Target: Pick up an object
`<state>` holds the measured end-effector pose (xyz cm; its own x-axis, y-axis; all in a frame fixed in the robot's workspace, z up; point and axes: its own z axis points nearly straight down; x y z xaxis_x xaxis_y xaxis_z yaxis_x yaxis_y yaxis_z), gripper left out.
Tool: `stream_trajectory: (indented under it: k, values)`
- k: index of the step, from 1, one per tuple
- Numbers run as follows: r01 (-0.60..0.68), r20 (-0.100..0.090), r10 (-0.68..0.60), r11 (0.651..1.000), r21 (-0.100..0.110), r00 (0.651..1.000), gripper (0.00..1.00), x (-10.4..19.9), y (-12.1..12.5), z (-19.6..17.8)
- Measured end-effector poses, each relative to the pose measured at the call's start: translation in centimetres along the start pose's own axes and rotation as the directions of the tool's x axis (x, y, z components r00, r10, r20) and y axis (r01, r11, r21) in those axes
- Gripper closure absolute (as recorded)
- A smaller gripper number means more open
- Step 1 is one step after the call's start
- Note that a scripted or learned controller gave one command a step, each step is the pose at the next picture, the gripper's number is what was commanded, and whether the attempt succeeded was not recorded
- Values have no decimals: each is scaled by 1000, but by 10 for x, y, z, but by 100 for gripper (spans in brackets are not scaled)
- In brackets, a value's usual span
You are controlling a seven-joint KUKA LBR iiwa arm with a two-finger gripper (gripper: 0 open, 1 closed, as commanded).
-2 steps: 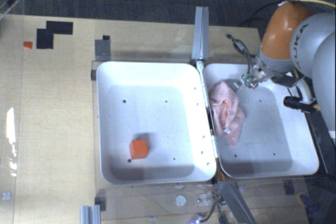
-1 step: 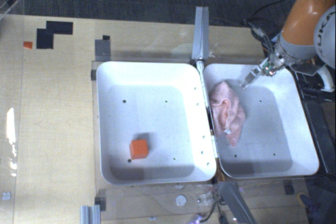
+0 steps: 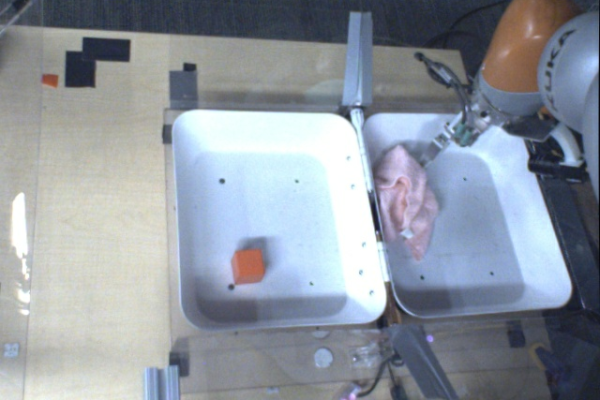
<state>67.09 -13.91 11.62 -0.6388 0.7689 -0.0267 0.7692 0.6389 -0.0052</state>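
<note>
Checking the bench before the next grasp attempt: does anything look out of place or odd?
Nothing looks spilled or damaged. The pink cloth lies crumpled against the left wall of the right bin, and the orange block sits flat in the left bin. The gripper hangs beside the cloth's upper edge.

Cube [image 3: 248, 266] left bin [image 3: 197, 201]; cloth [image 3: 406, 200] right bin [image 3: 525, 229].

A single fixed camera is looking down at a slant from well above the worktop [image 3: 94, 229], taking in both white bins [image 3: 202, 140] side by side and the dark floor beyond, with the arm [image 3: 544, 61] reaching in from the right.
</note>
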Motion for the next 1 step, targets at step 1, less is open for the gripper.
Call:
stream_trajectory:
  k: [1]
  values:
    - [-30,14,30,1000,-6,999,0,17,2,11]
